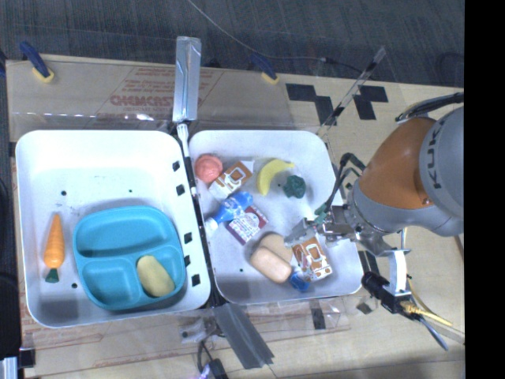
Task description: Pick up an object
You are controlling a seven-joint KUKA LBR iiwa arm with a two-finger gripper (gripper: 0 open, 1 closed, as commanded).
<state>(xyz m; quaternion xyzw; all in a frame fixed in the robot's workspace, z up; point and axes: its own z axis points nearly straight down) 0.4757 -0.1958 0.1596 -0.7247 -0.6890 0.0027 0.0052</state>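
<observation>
My gripper [314, 229] hangs low over the right bin [260, 144], near its right wall. Just below it an orange-and-white carton [312, 260] lies flat, with a tan bread roll [271, 260] to its left and a small blue piece [298, 283] by its lower corner. Further left lie a maroon packet [248, 226] and a blue-and-white bottle [234, 209]. Along the bin's far side are a pink ball [208, 166], a small carton [229, 180], a banana [272, 174] and a dark green object [295, 185]. The grey arm with its orange band [398, 176] reaches in from the right.
The left bin [95, 152] holds a blue divided plate [118, 243] with a yellow potato-like item [155, 275] in its near compartment, and a carrot [54, 243] beside the plate. A metal clamp post [186, 77] stands between the bins at the back.
</observation>
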